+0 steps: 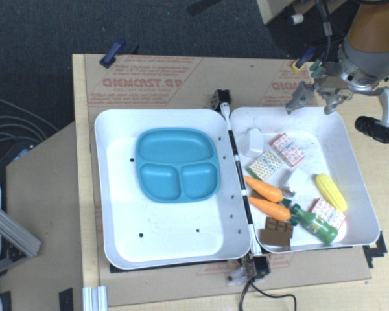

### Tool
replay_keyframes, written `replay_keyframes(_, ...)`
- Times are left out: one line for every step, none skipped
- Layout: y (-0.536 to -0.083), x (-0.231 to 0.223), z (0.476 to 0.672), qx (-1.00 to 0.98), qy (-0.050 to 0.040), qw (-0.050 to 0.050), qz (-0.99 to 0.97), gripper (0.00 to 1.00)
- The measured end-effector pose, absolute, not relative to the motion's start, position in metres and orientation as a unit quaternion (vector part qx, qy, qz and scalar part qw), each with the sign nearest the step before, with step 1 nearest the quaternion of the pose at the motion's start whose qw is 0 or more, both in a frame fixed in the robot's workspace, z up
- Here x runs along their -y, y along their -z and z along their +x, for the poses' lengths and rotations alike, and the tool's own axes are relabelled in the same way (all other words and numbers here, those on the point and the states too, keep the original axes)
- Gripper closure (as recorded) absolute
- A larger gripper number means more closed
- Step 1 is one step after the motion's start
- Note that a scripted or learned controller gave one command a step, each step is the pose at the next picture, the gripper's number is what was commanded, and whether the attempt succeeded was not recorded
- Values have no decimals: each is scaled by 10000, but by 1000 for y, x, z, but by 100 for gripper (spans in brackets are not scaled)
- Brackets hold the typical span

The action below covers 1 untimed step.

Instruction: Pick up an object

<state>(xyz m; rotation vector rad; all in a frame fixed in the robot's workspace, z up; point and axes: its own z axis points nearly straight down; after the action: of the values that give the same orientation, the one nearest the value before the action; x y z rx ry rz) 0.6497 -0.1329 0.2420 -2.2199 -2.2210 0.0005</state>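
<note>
My tool [314,102] hangs over the far rim of the right bin [356,164], near that bin's far right corner, with its two fingers [297,101] spread apart and nothing between them. The orange band of my arm [371,24] shows above it at the far right corner of the counter [175,70].

The things I could take all lie in the right bin. Near its far edge sits a small white block [254,138], and just beside it a red-and-white patterned box [287,149]. A second patterned packet [265,165], with green and yellow marks, lies a little nearer the middle. Along the bin's left wall two carrots [267,189] lie side by side, slanting toward the near right. A yellow corn cob [330,191] rests toward the right wall. At the near edge a green bottle [311,221] lies tilted, touching a pink-and-white packet [329,214], and a brown chocolate bar [276,232] sits in the near left corner.

The left bin [113,173] holds a blue divided plate [177,164] in its far half.

A blue clip [113,52] lies at the far left corner of the counter.
</note>
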Motion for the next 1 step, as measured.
replay_keyframes(-103,134,595,7070,-1,2,-7072,0)
